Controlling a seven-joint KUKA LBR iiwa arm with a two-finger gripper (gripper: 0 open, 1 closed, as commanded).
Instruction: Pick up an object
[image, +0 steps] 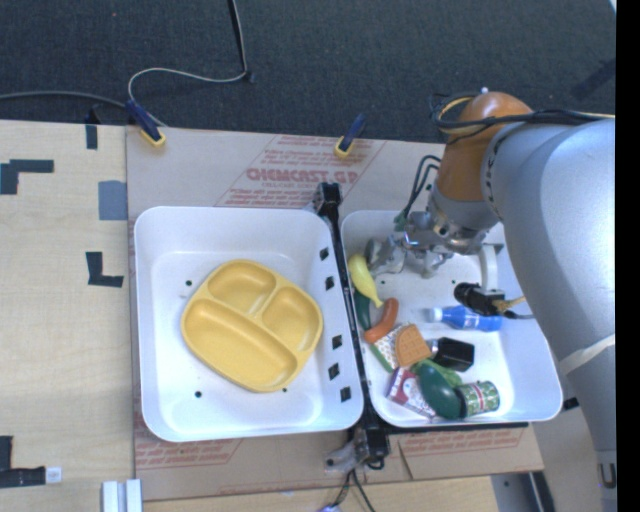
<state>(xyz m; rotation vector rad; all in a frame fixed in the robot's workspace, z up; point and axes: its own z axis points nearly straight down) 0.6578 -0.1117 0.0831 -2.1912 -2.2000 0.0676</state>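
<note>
Arm: you see the grey KUKA arm (560, 200) with its orange band reaching in from the right over the right bin's far half.
Left bin: the shallow white plastic bin (160, 330) on your left holds a yellow divided plastic tray (252, 324), lying flat near its middle.
Right bin: the shallow white plastic bin (530, 385) on your right carries the small objects, crowded toward its left and near side.
Gripper: the metal two-finger gripper (392, 255) hangs low in the right bin's far left part; you cannot tell how wide it stands.
Objects: a yellow banana-shaped toy (363, 279) lies just beside the gripper; a blue plastic bottle (465, 318), a dark green rounded toy (439, 388) and a small green-labelled can (479, 397) lie nearer you.
</note>
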